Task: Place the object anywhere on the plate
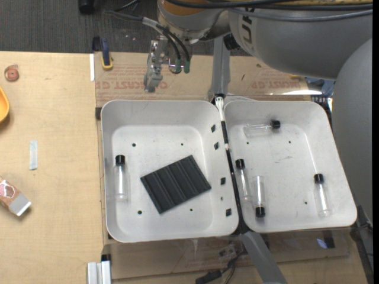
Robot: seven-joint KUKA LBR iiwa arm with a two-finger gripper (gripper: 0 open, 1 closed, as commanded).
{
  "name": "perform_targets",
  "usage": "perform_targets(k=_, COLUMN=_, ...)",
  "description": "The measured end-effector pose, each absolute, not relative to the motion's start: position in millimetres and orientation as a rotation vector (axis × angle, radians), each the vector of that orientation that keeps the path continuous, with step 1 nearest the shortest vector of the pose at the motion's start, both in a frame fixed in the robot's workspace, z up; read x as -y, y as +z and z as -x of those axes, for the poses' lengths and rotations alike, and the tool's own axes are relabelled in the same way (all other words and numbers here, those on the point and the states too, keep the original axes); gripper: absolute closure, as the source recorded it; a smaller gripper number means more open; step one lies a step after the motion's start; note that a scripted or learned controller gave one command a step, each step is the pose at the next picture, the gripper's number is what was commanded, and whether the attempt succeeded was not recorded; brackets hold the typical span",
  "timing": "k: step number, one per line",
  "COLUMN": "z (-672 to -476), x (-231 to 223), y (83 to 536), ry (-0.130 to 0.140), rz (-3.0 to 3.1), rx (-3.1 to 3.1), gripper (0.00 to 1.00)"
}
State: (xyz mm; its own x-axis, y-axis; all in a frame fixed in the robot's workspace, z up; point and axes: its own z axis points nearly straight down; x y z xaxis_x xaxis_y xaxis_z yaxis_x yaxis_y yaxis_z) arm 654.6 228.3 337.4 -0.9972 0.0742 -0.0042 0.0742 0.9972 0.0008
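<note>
A black ribbed plate (176, 183) lies flat and skewed in the left bin (112, 218), a little front of centre. At that bin's left wall a clear vial with a black cap (120, 176) lies on the floor, apart from the plate. The right bin (340, 218) holds several more clear vials with black caps, such as one near the back (260, 127) and one near the right wall (320, 194). My gripper (154, 83) hangs above the cardboard behind the left bin's back rim, well away from the plate and the vials. Nothing shows in it.
The arm's grey body (296, 22) fills the upper right above the right bin. On the wooden bench to the left lie an orange object (3, 108), a small pale strip (32, 155) and a wrapped item (15, 199). A blue clamp (105, 55) stands behind the left bin.
</note>
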Motion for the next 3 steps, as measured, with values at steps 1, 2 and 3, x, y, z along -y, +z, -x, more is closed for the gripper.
perform_targets(k=1, z=-647.8, x=-229, y=366, ry=0.001, rz=-0.010, rx=-3.138, gripper=1.00)
perform_targets(k=2, z=-657.0, x=-228, y=331, ry=0.001, rz=0.179, rx=-3.134, gripper=1.00)
perform_targets(k=3, z=-659.9, x=-228, y=307, ry=0.000, rz=0.283, rx=-3.126, gripper=1.00)
